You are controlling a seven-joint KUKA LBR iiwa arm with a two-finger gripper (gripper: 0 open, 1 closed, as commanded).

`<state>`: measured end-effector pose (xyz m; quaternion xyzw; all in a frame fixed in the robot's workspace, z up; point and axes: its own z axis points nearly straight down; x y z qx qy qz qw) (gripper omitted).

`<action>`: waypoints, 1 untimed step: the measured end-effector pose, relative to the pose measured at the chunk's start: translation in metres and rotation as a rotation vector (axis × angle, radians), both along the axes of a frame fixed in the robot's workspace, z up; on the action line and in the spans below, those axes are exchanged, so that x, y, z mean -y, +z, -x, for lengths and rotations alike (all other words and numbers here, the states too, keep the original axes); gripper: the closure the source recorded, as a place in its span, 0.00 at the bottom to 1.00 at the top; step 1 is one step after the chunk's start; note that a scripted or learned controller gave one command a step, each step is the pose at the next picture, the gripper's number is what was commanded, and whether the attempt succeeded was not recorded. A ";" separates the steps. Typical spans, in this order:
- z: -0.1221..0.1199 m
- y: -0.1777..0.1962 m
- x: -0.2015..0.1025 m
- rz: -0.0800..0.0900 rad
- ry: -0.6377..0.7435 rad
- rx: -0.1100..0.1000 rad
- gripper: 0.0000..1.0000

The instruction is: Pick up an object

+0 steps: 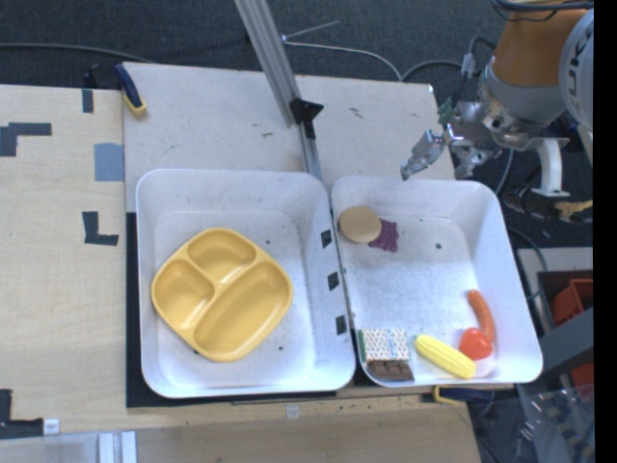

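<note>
Nearest the camera, along the front wall of the right bin (511, 287), a small cluster of play food lies in a row. A checkered wafer-like block (387, 353), pale on top and brown at its lower end, sits in the front left corner. Just beside it to the right is a yellow corn cob (444, 355), lying at a slant. Touching or almost touching the cob's right end is a small red piece (474, 342), and an orange sausage (481, 313) runs up from it along the bin's right side.

The left bin (154, 355) holds a yellow divided plate (222, 292) with three compartments, set at an angle in the middle of the bin floor.

Farther back in the right bin, near its left rear corner, a round tan cookie-like disc (361, 225) lies touching a small purple piece (387, 235) on its right. Both are well apart from the front cluster.

Beyond the rear rim of the right bin, the gripper (434, 152) hangs above the bench, outside the bin, below the arm's orange band. Its fingers appear slightly apart, with nothing between them, and they touch none of the objects. A slanted metal rail (270, 46) crosses the bench behind the bins.
</note>
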<state>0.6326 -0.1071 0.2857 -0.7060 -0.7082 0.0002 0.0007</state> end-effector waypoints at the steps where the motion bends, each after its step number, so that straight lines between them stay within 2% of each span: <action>1: 0.126 -0.104 -0.014 -0.002 -0.004 -0.013 0.00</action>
